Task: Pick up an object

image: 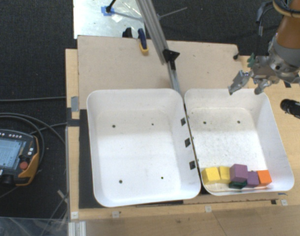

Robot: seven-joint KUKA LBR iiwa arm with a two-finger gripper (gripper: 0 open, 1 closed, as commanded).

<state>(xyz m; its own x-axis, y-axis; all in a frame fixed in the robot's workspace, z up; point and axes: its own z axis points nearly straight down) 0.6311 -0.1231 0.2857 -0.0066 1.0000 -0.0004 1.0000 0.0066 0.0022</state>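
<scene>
Several small blocks lie along the near edge of the right bin [223, 132]: two yellow blocks [211, 174], a purple block [239, 171], a dark green block [237, 184], a smaller purple block [253, 179] and an orange block [264, 177]. My gripper [248, 84] hangs over the far rim of the right bin, well away from the blocks. Its two fingers are spread apart with nothing between them.
The left bin [135, 141] sits beside the right one, joined by dark clips. A slanted metal pole [154, 28] crosses the bench behind the bins. A teach pendant [10, 156] lies on the floor at left.
</scene>
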